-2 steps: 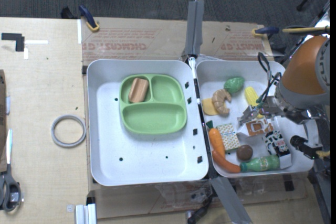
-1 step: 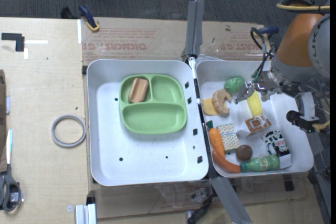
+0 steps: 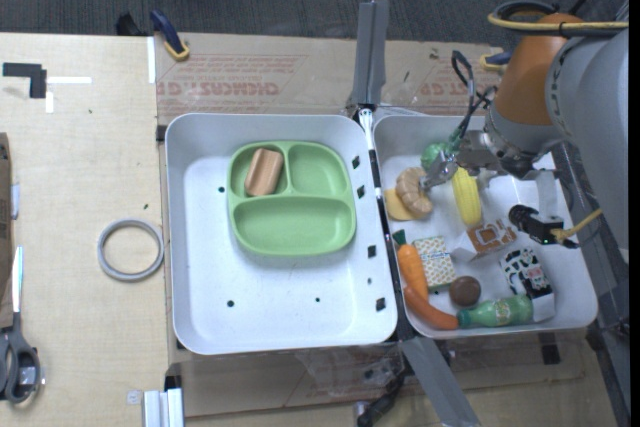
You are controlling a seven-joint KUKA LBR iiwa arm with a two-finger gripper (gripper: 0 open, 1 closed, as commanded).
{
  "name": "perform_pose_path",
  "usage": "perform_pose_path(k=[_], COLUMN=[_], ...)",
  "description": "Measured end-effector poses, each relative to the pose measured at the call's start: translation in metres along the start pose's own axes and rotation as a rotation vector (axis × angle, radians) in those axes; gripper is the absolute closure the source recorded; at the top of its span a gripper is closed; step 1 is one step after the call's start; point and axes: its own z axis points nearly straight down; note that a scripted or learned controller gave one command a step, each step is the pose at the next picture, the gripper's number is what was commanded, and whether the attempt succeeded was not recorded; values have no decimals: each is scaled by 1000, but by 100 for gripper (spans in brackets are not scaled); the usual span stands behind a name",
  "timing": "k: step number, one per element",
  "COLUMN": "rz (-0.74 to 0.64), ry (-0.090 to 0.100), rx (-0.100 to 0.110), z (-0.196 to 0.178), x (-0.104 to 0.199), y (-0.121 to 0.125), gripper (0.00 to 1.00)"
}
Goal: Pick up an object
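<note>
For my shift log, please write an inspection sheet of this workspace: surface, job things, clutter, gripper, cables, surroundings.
Surface: bench with two white bins side by side, left bin and right bin.
Job's things: right bin holds corn, pastry, carrot, green bottle, small boxes and other toy food. Left bin holds a green tray with a bread piece in its upper left compartment.
Clutter: tape ring and scissors on the bench, left of the bins.
Gripper: gripper low in the right bin, between pastry and corn; finger state unclear.
Cables: black cable at the wrist.
Surroundings: dark floor behind the bench.
</note>
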Motion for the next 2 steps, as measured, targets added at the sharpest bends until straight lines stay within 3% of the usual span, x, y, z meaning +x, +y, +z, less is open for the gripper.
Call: perform_pose_path(k=[1, 2], rz=[-4, 50], ry=[-1, -1], rx=[4, 0], z=[-7, -149], x=[0, 48], y=[0, -2], gripper=[100, 100])
